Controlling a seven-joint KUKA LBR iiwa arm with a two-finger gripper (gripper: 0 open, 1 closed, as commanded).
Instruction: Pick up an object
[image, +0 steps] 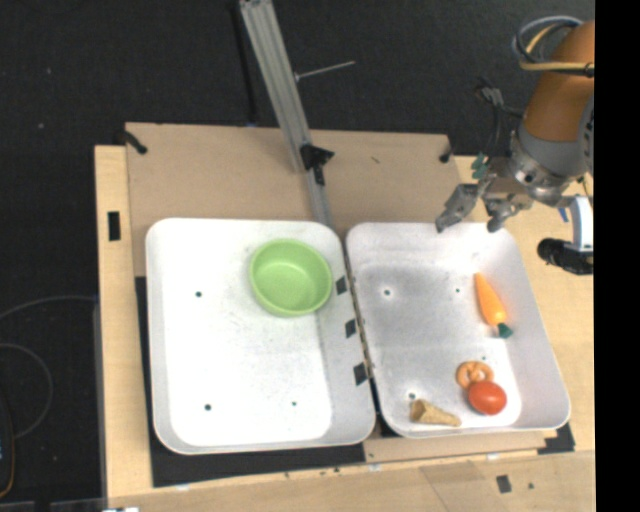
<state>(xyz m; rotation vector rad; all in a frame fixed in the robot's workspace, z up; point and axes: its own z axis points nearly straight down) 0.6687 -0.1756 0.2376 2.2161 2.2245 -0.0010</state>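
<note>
My gripper (471, 218) hangs above the far edge of the right bin (420, 320), its two fingers spread open with nothing between them. An orange carrot (489, 302) lies in that bin near the right wall, below the gripper. At the bin's near right corner sit a red tomato (487, 398), a small orange piece (470, 374) touching it, and a tan cone-shaped item (433, 412). A green bowl (290, 277) rests in the left bin (230, 380) near its far right corner.
A slanted metal pole (285, 95) rises from the far side between the bins. Brown board (380, 170) surrounds the bins. Black clips (357, 325) sit along the divide between the bins. The arm's orange band (560, 95) is at the upper right.
</note>
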